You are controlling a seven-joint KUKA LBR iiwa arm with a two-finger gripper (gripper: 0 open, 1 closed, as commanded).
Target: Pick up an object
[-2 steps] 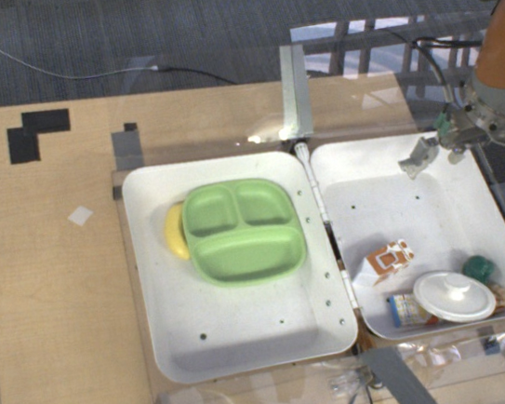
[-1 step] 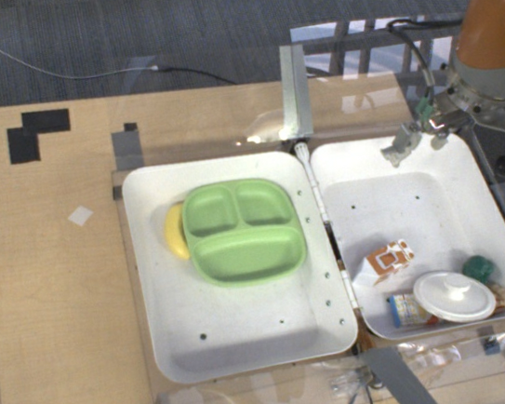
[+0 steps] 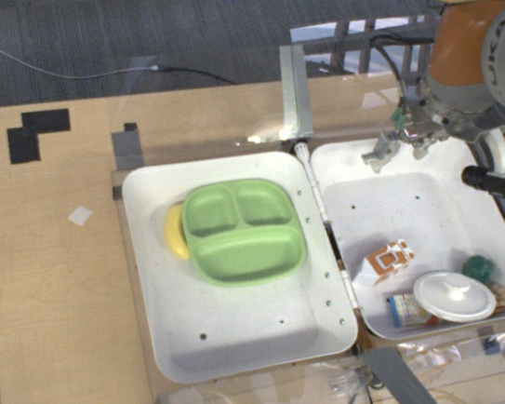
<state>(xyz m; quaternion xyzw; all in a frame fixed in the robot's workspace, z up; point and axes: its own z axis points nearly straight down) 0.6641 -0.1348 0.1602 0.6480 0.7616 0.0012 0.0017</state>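
- Objects for picking, right bin (image 3: 421, 195): a small orange-and-white toy (image 3: 391, 259) lies near the bin's middle, toward the near side.
- White lidded bowl (image 3: 453, 296) sits at the near edge, right of the toy and apart from it.
- A small carton (image 3: 406, 310) lies touching the bowl's left side, partly tucked under it.
- Dark green object (image 3: 477, 267) sits just beyond the bowl's right rim, by the bin's right wall.
- Left bin (image 3: 245, 339): a green divided plate (image 3: 241, 229) sits in the far half; a yellow banana (image 3: 174, 233) lies against its left edge.
- Gripper (image 3: 398, 144): over the far right part of the right bin, well apart from the objects; fingers spread apart, nothing between them.
- Both bins rest side by side on the wooden worktop (image 3: 51, 302).
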